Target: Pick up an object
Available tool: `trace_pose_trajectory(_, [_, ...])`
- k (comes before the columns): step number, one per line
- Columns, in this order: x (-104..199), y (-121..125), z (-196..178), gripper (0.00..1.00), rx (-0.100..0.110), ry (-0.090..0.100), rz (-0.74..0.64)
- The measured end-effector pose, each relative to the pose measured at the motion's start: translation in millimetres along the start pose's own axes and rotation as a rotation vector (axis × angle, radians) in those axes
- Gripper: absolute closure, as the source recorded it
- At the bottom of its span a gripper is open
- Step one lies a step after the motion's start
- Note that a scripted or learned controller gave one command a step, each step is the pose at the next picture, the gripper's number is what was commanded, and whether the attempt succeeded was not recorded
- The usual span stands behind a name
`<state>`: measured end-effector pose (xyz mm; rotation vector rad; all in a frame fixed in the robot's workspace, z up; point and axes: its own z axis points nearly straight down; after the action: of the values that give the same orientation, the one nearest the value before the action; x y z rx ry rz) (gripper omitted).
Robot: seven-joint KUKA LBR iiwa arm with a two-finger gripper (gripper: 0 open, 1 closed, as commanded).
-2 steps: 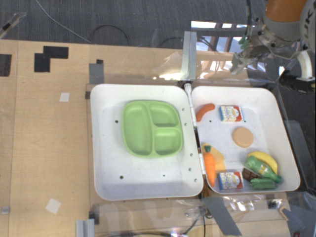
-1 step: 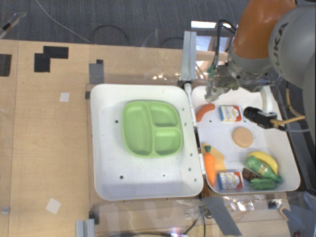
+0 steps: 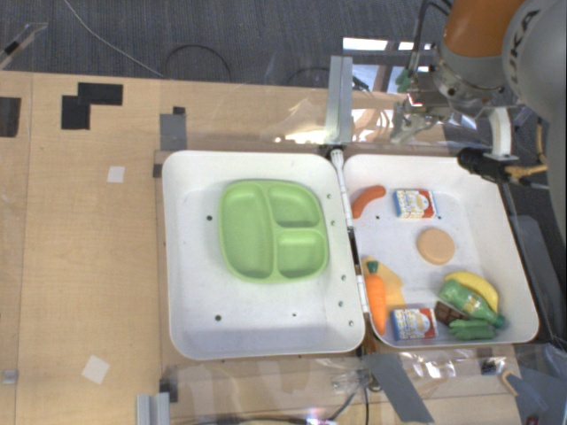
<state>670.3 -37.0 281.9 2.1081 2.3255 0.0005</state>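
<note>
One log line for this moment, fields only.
tool: above right bin's far edge | holding: nothing seen | green plate: left bin

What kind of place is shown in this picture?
Probably a robotics lab set up for grasping tests. A robot arm reaches over a wooden bench bearing two white bins: one holds a green tray, the other toy food such as a carrot and a banana.

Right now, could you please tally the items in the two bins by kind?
Green divided plate: 1
Small cartons: 2
Sausage: 1
Round tan cookie: 1
Carrot: 1
Banana: 1
Green bottle: 1
Unclear pieces around them left uncounted.
Total: 8
</note>
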Motion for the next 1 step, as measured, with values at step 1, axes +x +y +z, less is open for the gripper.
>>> trace_pose_trajectory(1, [40.9, 2.6, -0.1, 1.00, 0.003, 0.002, 0.031])
